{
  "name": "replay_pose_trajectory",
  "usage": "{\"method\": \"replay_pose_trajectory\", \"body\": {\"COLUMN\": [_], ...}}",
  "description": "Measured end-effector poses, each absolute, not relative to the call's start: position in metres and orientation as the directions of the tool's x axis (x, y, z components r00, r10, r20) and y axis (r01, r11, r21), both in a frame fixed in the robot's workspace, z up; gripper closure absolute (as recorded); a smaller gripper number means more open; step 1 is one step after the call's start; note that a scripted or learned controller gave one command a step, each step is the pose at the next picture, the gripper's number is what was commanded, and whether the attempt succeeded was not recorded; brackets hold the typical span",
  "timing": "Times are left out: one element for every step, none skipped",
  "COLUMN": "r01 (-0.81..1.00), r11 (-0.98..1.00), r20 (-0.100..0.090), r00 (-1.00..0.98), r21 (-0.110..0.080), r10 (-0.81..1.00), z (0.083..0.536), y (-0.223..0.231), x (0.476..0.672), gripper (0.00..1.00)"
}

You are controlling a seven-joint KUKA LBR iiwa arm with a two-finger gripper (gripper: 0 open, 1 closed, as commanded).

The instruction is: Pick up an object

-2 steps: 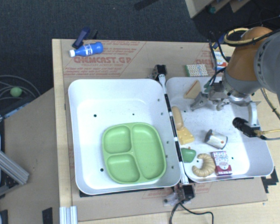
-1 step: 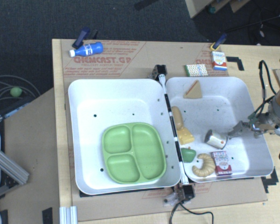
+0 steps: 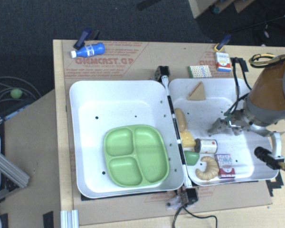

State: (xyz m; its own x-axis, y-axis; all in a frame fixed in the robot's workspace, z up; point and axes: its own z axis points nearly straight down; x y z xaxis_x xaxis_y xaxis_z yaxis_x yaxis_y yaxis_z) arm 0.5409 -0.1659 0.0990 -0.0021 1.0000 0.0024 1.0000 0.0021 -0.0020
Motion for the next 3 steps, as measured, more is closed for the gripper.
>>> {"method": "replay_pose_trajectory", "body": {"r01": [1.0,1.0,1.0], "r11": [0.001,0.002,-0.002], "r20": [-0.003,0.002,0.0], "r00": [-0.001,-0.002,0.002], "r21": [0.006,-0.002,-0.002], "r10": [1.0,1.0,1.0], "z": [0.226,0.207,0.177], "y": [-0.2,-0.148,-0.166], "x": [0.624,0.634,0.508], "gripper": [0.0,0.0,0.0]}}
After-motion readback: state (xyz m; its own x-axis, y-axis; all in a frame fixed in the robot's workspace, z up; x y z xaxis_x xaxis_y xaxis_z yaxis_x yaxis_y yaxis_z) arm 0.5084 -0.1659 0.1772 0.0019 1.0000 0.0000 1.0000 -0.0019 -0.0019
